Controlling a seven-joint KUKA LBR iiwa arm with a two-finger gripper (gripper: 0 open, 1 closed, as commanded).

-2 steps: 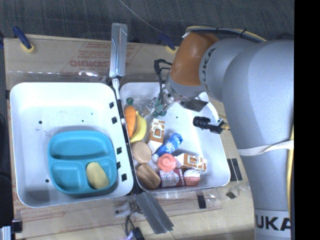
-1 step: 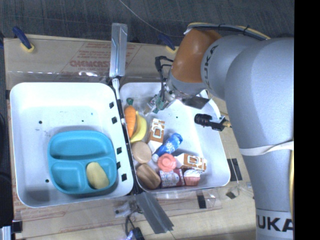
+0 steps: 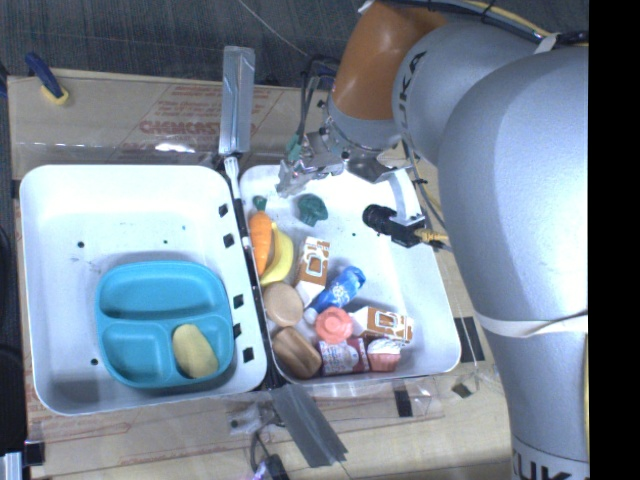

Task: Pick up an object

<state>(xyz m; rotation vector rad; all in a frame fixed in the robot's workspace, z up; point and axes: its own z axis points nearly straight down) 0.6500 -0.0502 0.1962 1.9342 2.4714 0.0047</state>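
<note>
The desk (image 3: 110,118) has a light wooden top with faint red print, and beyond it lies a dark grey floor (image 3: 120,8). Two white bins stand side by side. The left bin (image 3: 60,208) carries a blue divided tray (image 3: 150,308) with a yellow potato (image 3: 195,351) in one compartment. The right bin (image 3: 425,298) holds a carrot (image 3: 261,240), a banana (image 3: 283,258), a blue bottle (image 3: 338,288) and small cartons. A small dark green object (image 3: 313,208) lies near the far wall of the right bin, just below the gripper (image 3: 300,173). Whether the jaws are apart or together, I cannot tell.
</note>
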